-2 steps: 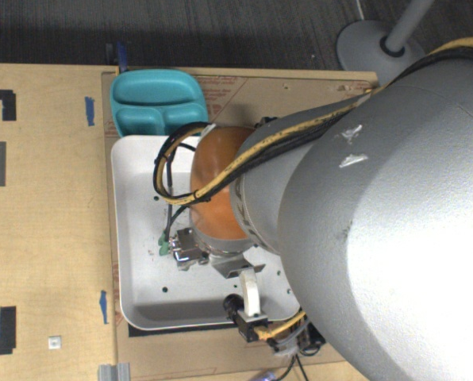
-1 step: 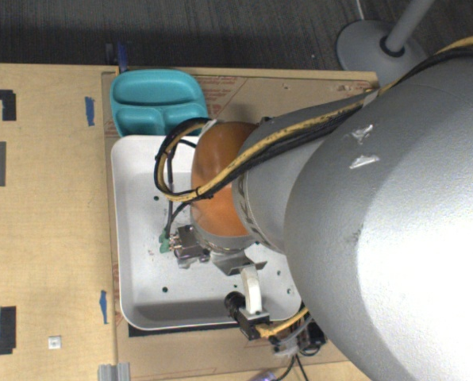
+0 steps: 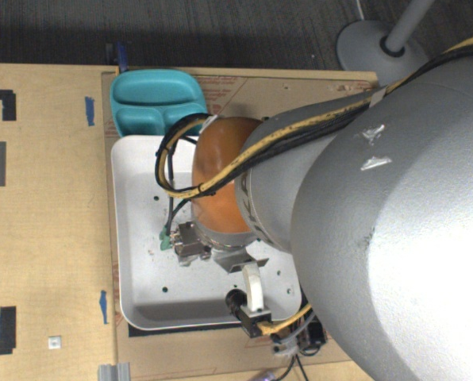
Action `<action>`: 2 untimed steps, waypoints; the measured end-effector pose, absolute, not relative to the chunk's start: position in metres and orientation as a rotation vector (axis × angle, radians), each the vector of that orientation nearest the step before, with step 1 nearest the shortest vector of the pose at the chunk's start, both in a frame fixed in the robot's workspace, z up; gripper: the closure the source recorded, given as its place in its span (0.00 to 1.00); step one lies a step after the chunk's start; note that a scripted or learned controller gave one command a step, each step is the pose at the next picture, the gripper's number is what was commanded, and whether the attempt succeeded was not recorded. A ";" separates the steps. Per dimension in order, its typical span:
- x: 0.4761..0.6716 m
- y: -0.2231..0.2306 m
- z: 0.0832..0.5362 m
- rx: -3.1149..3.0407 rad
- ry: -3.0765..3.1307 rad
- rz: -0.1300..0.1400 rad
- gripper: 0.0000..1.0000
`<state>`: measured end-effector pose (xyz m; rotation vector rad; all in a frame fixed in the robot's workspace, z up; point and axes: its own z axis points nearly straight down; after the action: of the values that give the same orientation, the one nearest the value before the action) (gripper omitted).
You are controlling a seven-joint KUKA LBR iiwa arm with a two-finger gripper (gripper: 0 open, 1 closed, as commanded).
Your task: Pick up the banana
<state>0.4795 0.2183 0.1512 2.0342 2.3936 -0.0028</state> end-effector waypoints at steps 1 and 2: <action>0.480 0.219 0.161 2.033 2.394 -0.003 1.00; 0.480 0.219 0.171 2.032 2.395 -0.002 1.00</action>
<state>0.4800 0.2194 0.1709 2.0319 2.3949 -0.0020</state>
